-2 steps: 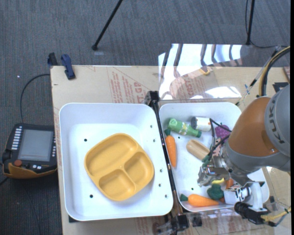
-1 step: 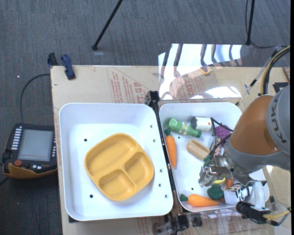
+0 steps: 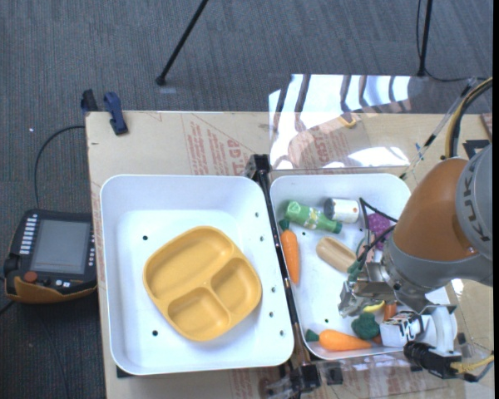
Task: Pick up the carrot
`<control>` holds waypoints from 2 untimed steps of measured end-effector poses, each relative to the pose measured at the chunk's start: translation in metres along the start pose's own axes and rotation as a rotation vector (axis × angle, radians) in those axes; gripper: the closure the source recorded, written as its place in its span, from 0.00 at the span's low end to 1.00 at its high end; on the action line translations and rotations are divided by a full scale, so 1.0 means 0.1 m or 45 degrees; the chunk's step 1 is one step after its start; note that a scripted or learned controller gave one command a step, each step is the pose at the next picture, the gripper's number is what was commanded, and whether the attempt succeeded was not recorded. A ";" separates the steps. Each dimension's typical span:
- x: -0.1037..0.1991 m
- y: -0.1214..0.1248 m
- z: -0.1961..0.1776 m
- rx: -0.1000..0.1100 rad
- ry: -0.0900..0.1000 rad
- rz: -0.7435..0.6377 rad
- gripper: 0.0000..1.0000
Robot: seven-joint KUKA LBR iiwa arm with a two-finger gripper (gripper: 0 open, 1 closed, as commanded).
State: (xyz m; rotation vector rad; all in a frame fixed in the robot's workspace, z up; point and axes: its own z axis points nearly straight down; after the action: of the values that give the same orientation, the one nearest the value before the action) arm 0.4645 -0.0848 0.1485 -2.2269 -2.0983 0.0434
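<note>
**A:** Where is the carrot, and what is the gripper doing?

**B:** I see two in the right bin. One carrot lies just below the green bottle, lengthwise against the bin's left wall. A second carrot lies well below the bottle, along the near wall. The gripper hangs below and to the right of the bottle, closer to the second carrot than to the first. I cannot tell whether it is spread or closed, because the wrist hides that. Nothing is visibly held.

**A:** What could go wrong?

**B:** I think clutter is the main risk. A knobbly green piece sits just beside the second carrot, almost under the gripper. A tan roll lies below and right of the bottle. If the gripper comes straight down it could close on either of those instead. The carrot nearer the bottle hugs the wall, so there looks to be little room on that side, and the gripper could strike the rim.

**A:** And how would the carrots handle?

**B:** Both look like smooth, glossy moulded plastic, shaped as long orange cones. That taper will likely let a carrot slide out of a pinch near the thin end. A grip across the thick part seems safer. The bin's slick white floor may let either carrot skid or roll when nudged.
</note>
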 end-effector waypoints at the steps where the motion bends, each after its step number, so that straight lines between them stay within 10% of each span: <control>1: 0.99 0.25 -0.65 -0.096 -0.042 -0.115 1.00; 2: 0.87 0.01 -0.33 -0.084 -0.042 0.052 1.00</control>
State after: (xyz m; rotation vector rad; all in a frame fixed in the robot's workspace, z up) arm 0.4738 0.0009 0.1847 -2.3218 -2.1006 0.0132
